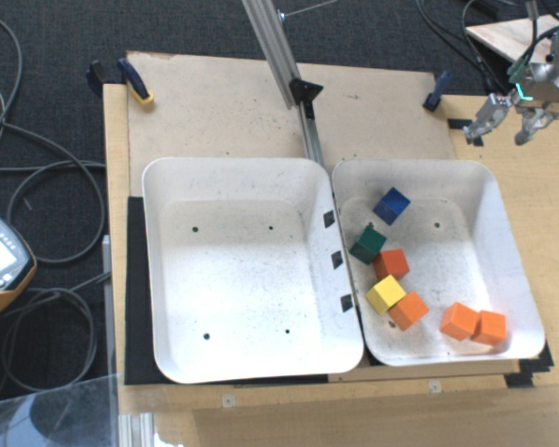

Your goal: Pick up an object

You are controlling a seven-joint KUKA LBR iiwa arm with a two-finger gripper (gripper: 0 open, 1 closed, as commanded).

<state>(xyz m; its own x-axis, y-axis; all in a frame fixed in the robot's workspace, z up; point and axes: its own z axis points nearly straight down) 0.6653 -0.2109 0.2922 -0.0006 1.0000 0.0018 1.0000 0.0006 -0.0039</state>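
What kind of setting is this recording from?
Probably a robotics lab bench: two white bins clamped to a wooden board, coloured test blocks, loose cables on dark carpet, and a gripper at the edge.

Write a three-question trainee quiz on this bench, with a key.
1. True or false: the blocks lie in the right bin.
2. Which block lies farthest from the camera's near edge? A) yellow block B) blue block C) green block
3. Fill in: the gripper hangs open, holding ____, above the bench beyond the right bin's far right corner.

Key: 1 true; 2 B; 3 nothing
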